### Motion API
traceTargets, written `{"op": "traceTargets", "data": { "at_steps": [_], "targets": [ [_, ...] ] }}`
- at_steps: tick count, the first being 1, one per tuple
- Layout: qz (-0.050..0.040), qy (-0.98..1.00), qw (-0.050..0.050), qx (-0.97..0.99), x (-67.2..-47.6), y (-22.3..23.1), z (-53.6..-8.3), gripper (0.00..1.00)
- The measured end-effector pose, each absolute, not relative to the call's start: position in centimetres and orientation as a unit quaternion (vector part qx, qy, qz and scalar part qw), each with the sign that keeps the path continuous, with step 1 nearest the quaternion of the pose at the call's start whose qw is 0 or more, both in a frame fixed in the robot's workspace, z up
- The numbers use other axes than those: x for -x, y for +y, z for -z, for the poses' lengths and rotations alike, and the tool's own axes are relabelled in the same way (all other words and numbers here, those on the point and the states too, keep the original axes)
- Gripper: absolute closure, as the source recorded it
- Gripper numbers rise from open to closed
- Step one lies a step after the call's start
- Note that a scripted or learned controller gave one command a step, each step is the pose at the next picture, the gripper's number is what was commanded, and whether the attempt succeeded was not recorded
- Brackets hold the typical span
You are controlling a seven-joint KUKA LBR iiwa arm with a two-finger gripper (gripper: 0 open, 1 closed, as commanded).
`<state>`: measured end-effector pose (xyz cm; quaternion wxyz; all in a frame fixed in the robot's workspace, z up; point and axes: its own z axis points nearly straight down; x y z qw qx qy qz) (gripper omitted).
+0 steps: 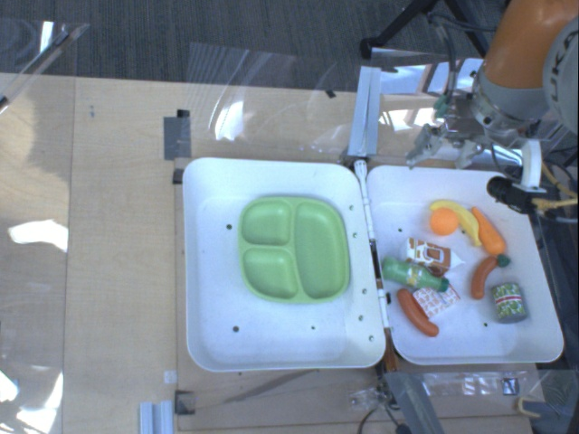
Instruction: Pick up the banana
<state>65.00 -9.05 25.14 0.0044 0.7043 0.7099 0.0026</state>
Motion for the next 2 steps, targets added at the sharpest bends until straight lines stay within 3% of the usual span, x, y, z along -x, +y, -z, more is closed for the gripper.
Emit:
{"op": "traceTargets", "data": {
  "at_steps": [1,2],
  "targets": [
    [-0.0006,0.731,0.002,-0.682,-63.8,-15.2,-15.6,0.00],
    [-0.0015,0.738,0.003,-0.675,-64.7,-15.4,-8.6,0.00]
  ]
}}
